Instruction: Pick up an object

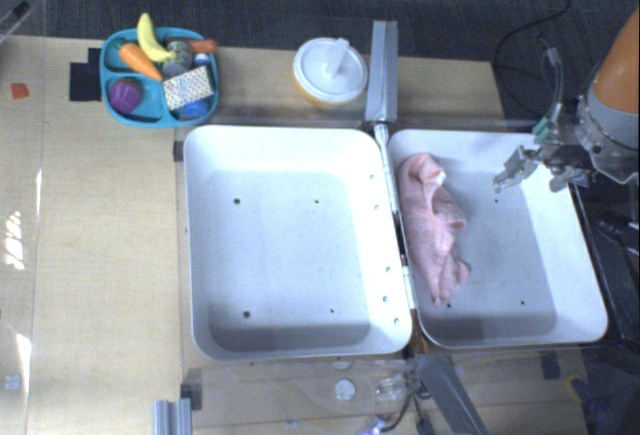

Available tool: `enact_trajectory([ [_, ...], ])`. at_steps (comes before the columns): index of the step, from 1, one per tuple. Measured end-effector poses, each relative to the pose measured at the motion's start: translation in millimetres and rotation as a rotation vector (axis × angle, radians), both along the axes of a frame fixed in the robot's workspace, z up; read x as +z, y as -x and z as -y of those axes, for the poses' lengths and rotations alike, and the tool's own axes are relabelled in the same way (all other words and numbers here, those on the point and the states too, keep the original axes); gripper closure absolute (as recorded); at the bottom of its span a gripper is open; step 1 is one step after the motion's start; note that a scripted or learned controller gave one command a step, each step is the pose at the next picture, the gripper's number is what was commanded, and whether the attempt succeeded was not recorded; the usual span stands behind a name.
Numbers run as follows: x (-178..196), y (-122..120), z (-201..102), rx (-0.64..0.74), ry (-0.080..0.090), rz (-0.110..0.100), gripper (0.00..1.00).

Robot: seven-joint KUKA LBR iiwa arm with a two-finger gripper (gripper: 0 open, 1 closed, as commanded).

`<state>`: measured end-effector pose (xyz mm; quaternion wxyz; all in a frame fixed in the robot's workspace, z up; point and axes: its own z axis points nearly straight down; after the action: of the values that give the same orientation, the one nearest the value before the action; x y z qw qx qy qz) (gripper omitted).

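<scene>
- Pink cloth (433,226) lies crumpled along the left side of the right bin (560,313), long axis running near-to-far.
- Gripper (532,169) hangs over the bin's far right part, nothing between its fingers; their spread I cannot tell.
- Cloth sits left of and slightly nearer than the gripper, well apart.
- Left bin (290,223) beside it.

Soft pink cloth (433,226), crumpled and matt; 2 bins (290,148) smooth white plastic; bench (90,223) pale wood.
</scene>
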<state>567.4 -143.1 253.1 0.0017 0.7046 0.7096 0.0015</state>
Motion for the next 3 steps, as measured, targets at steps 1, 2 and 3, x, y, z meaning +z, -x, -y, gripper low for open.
enact_trajectory([
  [1, -125, -84, -40, 0.236, 0.001, 0.001, 0.00],
  [2, -159, -61, -38, 0.417, 0.005, 0.013, 0.00],
  [3, -145, -64, -40, 0.419, 0.005, 0.023, 1.00],
])
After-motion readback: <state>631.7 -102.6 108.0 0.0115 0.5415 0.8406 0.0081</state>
